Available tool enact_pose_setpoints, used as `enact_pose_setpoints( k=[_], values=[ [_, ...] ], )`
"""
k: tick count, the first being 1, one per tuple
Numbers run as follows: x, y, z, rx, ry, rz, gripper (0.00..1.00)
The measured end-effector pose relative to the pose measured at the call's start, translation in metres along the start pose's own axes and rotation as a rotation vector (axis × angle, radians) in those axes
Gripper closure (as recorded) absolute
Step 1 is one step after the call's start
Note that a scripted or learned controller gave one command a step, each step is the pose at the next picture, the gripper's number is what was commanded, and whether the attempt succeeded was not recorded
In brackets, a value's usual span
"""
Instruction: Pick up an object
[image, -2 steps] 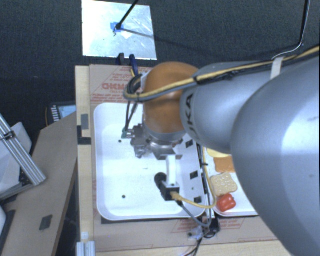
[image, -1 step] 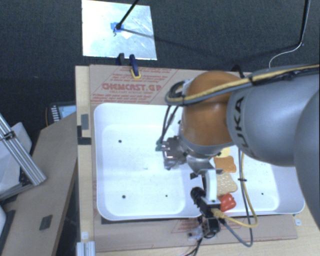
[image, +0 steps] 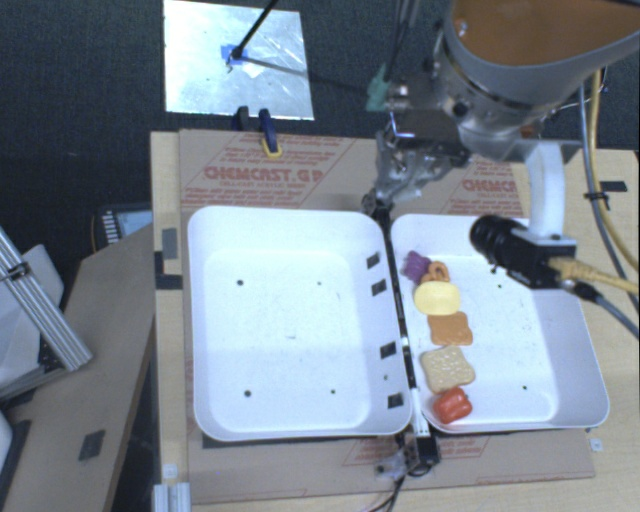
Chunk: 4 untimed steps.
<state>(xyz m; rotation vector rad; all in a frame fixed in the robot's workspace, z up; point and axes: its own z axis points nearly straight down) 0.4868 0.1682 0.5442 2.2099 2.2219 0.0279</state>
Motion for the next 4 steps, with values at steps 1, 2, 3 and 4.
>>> enact_pose_setpoints(
  k=[1,2,3,4],
  values=[
    [0.050,0.004,0.010,0.015,-0.005,-0.001,1.00],
    [0.067,0.004,0.010,0.016,-0.005,-0.001,1.00],
    [0.066,0.004,0.010,0.016,-0.006,0.000,0.00],
    [0.067,0.004,-0.001,0.014,-0.004,-0.005,1.00]
  ],
)
